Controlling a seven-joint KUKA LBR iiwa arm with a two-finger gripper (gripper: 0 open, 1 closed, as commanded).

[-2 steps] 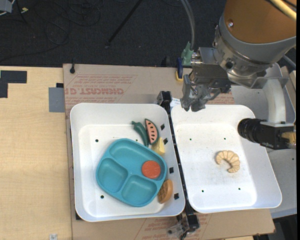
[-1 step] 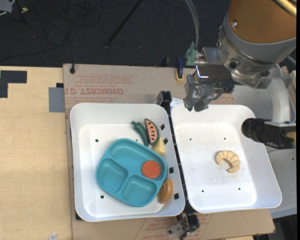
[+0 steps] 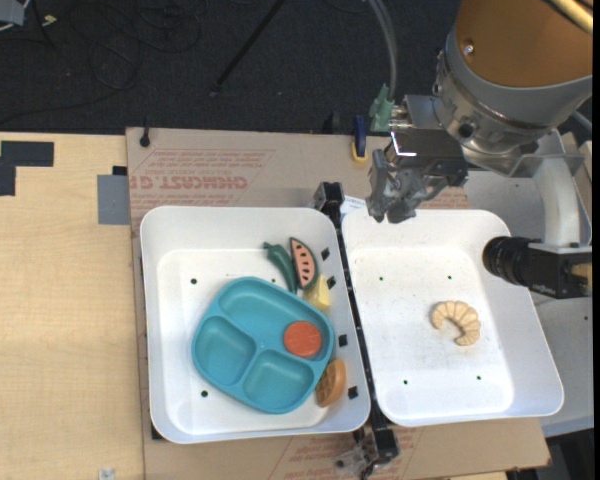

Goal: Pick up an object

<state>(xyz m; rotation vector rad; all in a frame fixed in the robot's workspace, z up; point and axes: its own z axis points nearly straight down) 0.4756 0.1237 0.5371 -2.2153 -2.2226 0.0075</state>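
Scanning from the left, we find the left bin (image 3: pixel 165 268) holding one blue divided tray (image 3: pixel 255 353) with one red round piece (image 3: pixel 302 339) sitting in a compartment toward its right. Beyond the tray's far edge lie one green bean pod (image 3: pixel 279 262), one watermelon slice (image 3: pixel 302 261) and one small yellow piece (image 3: pixel 321 293); one brown bread-like piece (image 3: pixel 330 382) rests against the tray's near right corner.

In the right bin (image 3: pixel 520 388) we count a single croissant (image 3: pixel 456 322), lying alone right of centre, well apart from every wall. We judge it the easiest thing to pick: probably a light, stiff plastic toy, smooth and a little slippery, not fragile. Its curved body suggests closing across the thick middle rather than the tapered tips.

Our gripper (image 3: pixel 398 208) hangs over the far left corner of the right bin, well apart from the croissant, carrying nothing that we can see; whether it is open or closed we cannot tell.
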